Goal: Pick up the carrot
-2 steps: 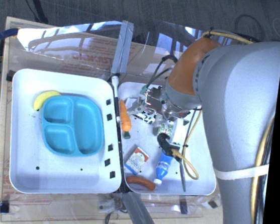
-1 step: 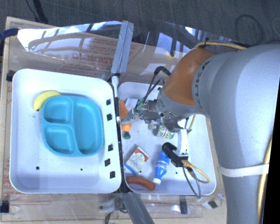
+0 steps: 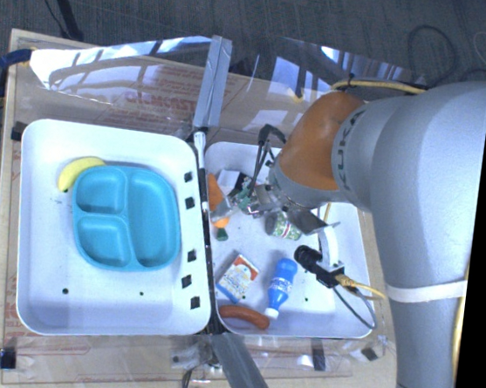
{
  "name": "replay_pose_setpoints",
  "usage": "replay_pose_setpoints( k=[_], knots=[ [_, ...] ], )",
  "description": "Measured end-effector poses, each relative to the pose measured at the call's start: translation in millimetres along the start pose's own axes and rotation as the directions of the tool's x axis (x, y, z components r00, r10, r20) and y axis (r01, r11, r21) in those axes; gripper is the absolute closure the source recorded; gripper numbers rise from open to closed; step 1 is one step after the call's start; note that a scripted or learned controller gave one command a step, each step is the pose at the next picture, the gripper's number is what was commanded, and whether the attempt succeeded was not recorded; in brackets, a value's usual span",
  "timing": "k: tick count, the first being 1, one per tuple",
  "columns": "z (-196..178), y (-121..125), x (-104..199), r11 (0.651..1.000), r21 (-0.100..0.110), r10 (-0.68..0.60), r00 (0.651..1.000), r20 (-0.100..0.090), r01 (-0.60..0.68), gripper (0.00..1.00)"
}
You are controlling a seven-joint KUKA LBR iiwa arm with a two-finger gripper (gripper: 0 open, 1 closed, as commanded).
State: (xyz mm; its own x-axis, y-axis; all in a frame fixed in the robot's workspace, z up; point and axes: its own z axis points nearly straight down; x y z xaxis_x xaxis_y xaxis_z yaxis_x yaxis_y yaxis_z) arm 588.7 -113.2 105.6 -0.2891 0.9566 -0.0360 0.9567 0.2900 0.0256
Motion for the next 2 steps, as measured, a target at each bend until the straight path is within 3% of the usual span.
replay_pose_setpoints(
  k=[1,2],
  knots=[
    [-6,0,6,1.000,0.011,-0.010,1.000,-0.017,0.011,1.00],
    [-85,78,10,1.000,0.025,0.002,0.999,-0.035,-0.001,1.00]
  ],
)
